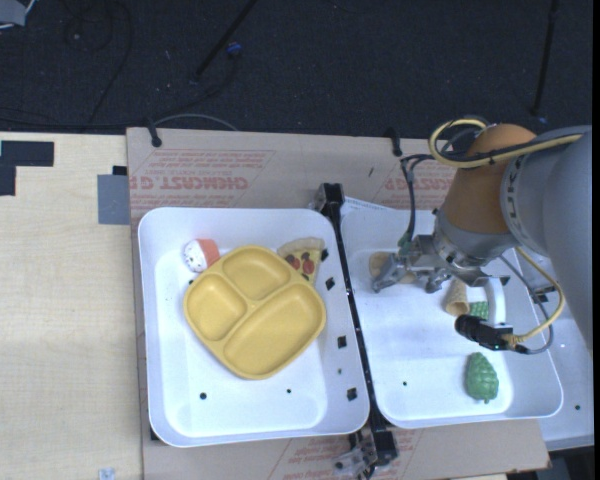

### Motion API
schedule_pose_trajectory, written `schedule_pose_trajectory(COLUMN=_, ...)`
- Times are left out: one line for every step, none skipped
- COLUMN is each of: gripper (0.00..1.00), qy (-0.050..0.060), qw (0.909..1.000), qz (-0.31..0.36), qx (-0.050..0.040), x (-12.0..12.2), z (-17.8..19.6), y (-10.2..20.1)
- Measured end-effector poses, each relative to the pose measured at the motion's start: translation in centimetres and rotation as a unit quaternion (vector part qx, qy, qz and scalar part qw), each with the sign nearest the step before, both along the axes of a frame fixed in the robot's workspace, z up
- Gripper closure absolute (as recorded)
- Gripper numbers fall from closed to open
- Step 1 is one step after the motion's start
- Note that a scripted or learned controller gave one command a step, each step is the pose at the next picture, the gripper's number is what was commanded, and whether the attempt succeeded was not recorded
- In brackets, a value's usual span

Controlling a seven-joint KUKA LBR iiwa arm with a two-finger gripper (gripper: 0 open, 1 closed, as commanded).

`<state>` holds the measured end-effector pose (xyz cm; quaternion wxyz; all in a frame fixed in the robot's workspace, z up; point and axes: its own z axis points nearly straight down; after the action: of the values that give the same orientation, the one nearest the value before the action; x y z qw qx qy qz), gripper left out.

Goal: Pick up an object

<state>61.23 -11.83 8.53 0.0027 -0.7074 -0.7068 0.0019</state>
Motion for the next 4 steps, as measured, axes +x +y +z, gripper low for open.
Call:
schedule_pose_trajectory(gripper=1.0, qy=-0.001, qw=1.0, qz=-0.001, qx=-0.0002, x=0.1, z=1.2, y=-0.1)
schedule_pose_trajectory(gripper=1.0, qy=-0.004, qw=1.0, qz=-0.002, qx=-0.0006, x=-0.6, z=7.2, y=0.0)
schedule_pose_trajectory(gripper=1.0, qy=-0.005, qw=1.0, qz=0.001, qx=-0.001, x=-0.8, z=13.6, y=-0.2)
schedule_pose_trajectory(gripper=1.0, qy=-0.004, qw=1.0, qz=0.001, qx=-0.0007, x=-0.7, z=17.3, y=-0.3)
